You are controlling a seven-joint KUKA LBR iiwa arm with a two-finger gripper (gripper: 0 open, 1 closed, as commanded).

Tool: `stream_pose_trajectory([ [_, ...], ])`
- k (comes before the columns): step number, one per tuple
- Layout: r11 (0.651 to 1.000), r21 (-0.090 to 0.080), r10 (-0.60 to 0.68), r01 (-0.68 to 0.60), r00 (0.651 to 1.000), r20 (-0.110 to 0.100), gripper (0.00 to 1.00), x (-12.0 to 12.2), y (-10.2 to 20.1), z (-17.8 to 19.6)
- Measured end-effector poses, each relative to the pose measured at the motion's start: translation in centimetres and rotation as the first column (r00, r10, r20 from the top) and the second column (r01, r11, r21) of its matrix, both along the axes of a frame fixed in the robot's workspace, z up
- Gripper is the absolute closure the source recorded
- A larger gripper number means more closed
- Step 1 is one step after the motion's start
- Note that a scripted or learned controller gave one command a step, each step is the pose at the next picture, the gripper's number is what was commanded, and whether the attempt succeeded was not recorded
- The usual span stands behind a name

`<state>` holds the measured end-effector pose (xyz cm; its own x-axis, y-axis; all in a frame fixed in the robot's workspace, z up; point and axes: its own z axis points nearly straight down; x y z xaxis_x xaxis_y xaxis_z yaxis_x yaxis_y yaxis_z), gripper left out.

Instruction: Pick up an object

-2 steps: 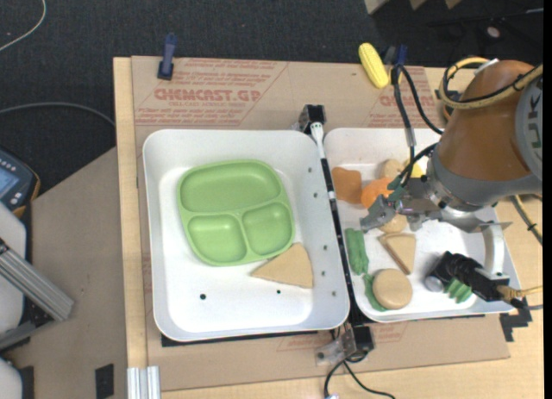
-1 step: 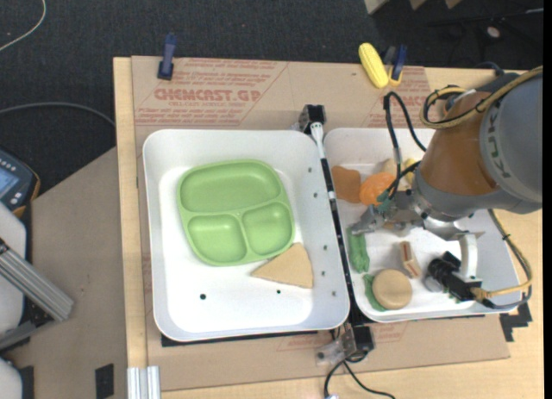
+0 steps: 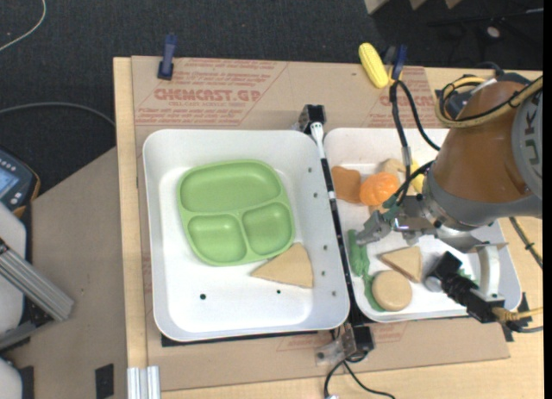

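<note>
My gripper [image 3: 385,219] hangs low over the middle of the right bin [image 3: 504,289], under the grey and orange wrist. Right by it lie an orange ball-like piece [image 3: 378,189] and an orange-brown piece [image 3: 346,184]. A tan wedge [image 3: 404,262] and a round tan disc [image 3: 391,290] lie just in front of the gripper. A green strip [image 3: 357,255] runs along the bin's left wall. Nothing shows between the fingers.
The left bin [image 3: 164,216] holds a green divided tray [image 3: 233,210] and a tan wedge [image 3: 285,269]. A yellow clamp [image 3: 373,64] and a blue clamp [image 3: 166,56] sit at the board's back edge. Cables loop over the arm.
</note>
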<state>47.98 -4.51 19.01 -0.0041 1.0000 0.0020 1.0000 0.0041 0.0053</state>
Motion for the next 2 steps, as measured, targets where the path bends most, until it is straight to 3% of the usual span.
stream_pose_trajectory([
  [1,1.0,-0.003,-0.004,0.004,1.0,-0.002,1.0,0.2,-0.3,0.5],
  [2,1.0,0.0,0.003,-0.003,1.0,-0.002,1.0,0.0,7.3,3.5],
])
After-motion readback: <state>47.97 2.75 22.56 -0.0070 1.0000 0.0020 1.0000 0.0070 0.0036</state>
